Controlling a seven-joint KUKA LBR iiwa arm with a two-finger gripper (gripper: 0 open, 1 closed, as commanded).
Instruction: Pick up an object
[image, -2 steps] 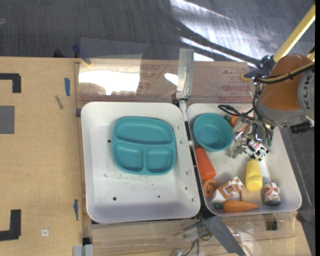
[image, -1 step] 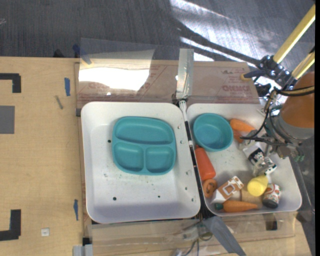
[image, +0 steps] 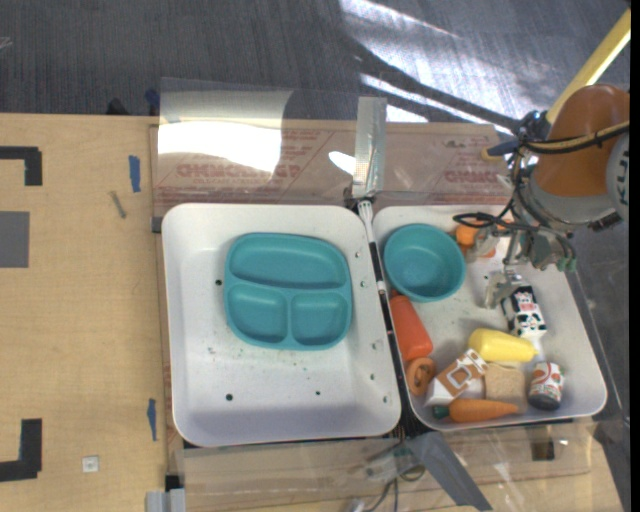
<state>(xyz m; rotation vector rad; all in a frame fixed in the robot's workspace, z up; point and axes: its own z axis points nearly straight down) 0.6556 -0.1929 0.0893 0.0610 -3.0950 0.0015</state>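
The claw (image: 508, 275) hangs at the right of the frame, low over the upper part of the right bin (image: 590, 385), under the grey wrist and its orange band; how wide it stands I cannot tell, since cables and the wrist crowd it, and nothing shows between its tips. It sits just above a small black-and-white cow-patterned carton (image: 526, 312), which looks like the likeliest target because it is the nearest thing below. That carton lies in the right half of the right bin, its long axis running roughly from top to bottom of the frame, slightly tilted. Just below it a yellow piece (image: 503, 346) lies with its long axis left to right. A teal bowl (image: 424, 260) stands upright in the bin's upper left corner, and an orange cylinder (image: 410, 327) leans along the left wall beneath it, pointing down and right. A toy carrot (image: 480, 409) lies across the bottom edge, left to right. The toys crowd the lower right of the bin, probably tipped in loose. In the left bin (image: 200, 400) a teal divided plate (image: 289, 290) lies flat, near the middle
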